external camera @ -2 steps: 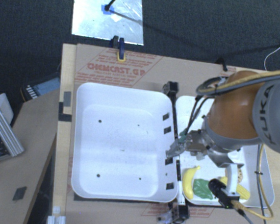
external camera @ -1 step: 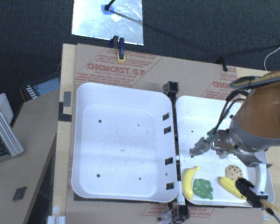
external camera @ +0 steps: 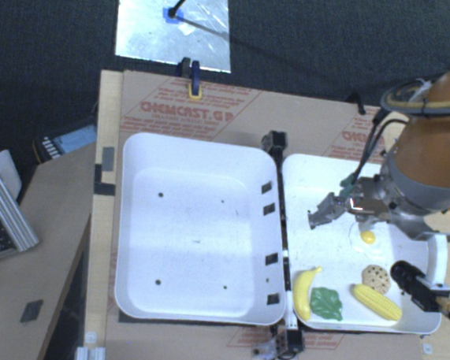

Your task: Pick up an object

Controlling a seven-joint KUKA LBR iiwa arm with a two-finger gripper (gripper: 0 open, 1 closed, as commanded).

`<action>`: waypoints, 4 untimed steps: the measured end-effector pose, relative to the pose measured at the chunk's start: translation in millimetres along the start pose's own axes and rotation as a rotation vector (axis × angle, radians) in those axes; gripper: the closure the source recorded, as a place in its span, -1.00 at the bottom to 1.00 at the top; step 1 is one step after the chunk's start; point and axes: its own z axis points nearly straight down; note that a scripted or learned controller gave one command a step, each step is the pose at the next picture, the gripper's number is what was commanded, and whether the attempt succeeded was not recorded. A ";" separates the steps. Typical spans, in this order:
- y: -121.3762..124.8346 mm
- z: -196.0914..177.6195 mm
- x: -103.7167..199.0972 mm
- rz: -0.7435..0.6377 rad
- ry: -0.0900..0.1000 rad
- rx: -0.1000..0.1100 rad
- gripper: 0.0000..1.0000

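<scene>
The gripper (external camera: 322,214) hangs over the right bin (external camera: 318,176), above the bare white floor in the bin's upper left part, with the grey arm (external camera: 438,148) and its orange band reaching in from the right. From this slanted view I cannot tell how far the gripper is open, nor whether it has hold of anything.

The things to pick from all lie in the right bin. A small yellow ball (external camera: 368,237) sits just to the right of the gripper and a little nearer the camera, apart from it. Further toward the front edge, a banana (external camera: 304,293) lies along the bin's left wall, with a green leafy piece (external camera: 327,304) touching its right side. A round speckled cookie (external camera: 375,277) lies to the right of these, and a yellow corn cob (external camera: 378,303) lies on a slant just in front of the cookie, near the front rim.

The left bin (external camera: 196,236) stands right beside the right one, their walls touching along the middle
</scene>
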 end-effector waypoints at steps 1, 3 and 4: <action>0.6 -66.9 76.8 -0.005 0.002 0.002 -1.00; 1.5 -184.1 132.8 0.009 -0.001 0.011 -1.00; 1.3 -178.3 134.9 0.004 0.000 0.010 -1.00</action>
